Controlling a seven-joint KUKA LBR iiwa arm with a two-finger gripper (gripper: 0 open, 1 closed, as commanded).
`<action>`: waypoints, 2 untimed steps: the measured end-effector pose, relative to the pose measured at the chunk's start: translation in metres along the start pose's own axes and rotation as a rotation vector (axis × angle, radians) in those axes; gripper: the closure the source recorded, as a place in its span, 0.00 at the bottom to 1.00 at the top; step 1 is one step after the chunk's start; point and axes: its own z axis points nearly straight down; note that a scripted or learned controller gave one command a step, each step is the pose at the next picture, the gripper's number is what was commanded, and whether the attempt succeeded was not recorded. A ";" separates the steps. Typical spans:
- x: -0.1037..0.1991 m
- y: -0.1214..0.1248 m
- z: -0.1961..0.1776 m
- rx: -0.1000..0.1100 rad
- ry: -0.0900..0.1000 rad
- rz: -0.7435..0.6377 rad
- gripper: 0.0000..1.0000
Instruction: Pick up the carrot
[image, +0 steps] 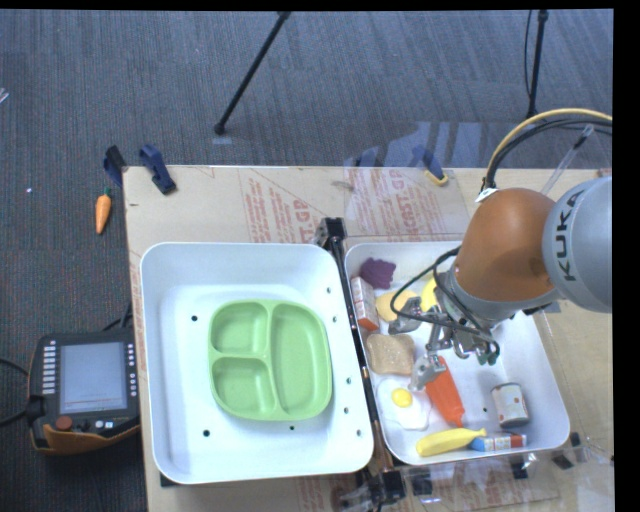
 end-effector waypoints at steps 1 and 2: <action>0.066 -0.046 0.000 0.002 0.005 0.074 0.00; 0.033 0.055 -0.105 -0.001 -0.011 -0.043 0.00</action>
